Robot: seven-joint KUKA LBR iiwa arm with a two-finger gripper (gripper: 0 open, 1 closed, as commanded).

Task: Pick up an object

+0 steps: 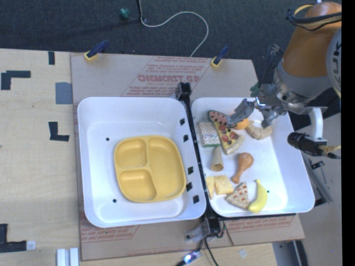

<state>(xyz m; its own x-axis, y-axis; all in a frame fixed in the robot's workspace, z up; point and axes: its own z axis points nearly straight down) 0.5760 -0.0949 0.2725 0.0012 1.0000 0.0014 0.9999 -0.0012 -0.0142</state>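
Note:
My gripper hangs over the back part of the right bin, fingers spread open and nothing seen between them. Just below it lie a beige bread-like piece and a small orange piece. To the left of the gripper a pizza slice rests beside a green-and-white square piece. Further forward in the same bin are a cone, a chicken drumstick, a yellow cheese block, a second pizza slice and a banana.
The left bin holds a yellow divided plate. A black clip sits at the back where the two bins meet. The arm's orange band rises at the right, with a black fitting over the bin's right rim.

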